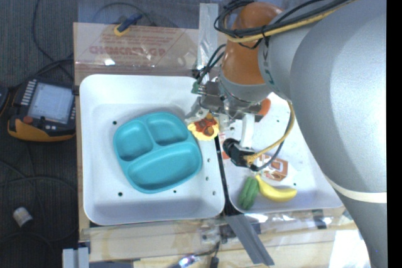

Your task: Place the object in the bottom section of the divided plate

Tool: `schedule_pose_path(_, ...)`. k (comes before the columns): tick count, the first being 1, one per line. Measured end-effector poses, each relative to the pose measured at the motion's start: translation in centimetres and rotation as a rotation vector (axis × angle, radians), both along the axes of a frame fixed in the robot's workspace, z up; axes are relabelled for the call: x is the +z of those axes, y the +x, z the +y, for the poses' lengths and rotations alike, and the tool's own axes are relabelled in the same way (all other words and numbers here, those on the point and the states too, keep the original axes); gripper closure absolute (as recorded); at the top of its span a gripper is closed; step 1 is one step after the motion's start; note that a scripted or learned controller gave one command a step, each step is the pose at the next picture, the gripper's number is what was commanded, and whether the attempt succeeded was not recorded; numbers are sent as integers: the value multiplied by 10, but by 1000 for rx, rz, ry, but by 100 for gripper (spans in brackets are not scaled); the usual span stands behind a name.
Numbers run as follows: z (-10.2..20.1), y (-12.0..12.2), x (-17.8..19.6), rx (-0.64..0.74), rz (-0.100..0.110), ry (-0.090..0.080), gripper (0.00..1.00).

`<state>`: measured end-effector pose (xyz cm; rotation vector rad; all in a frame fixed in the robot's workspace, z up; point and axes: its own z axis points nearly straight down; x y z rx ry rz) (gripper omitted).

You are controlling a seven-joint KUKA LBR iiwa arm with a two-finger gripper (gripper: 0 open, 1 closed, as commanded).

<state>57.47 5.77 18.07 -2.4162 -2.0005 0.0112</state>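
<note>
A teal divided plate [157,150] lies in the left white bin [100,198], its large section toward the front and two small sections behind. My gripper [210,117] hangs over the divider between the two bins, just right of the plate's back rim. A small yellow-and-red object [205,128] sits right under the gripper at the plate's edge; whether it is between the fingers is hidden by the wrist.
In the right bin [301,194] lie a yellow banana [276,190], a green vegetable [248,193], a small orange-and-white item [277,167] and a red piece [265,107] behind the arm. A cardboard box [135,47] stands behind the left bin.
</note>
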Motion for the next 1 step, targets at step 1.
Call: schedule_pose_path(1,0,0,0,0,0,0,0)
